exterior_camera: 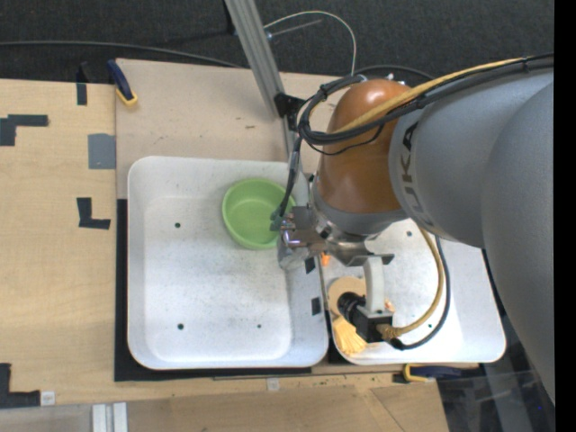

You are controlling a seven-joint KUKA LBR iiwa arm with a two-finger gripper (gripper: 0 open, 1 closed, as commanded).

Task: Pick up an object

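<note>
Just beside gripper — green bowl

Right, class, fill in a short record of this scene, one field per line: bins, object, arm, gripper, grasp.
bins: left bin and right bin, shallow, white, side by side
object: green bowl, upright, in the left bin's upper right part
arm: grey arm with orange band, entering from the right
gripper: gripper at the bowl's right rim, near the divide between bins
grasp: cannot tell

right edge of green bowl behind gripper, right bin largely under arm
</note>
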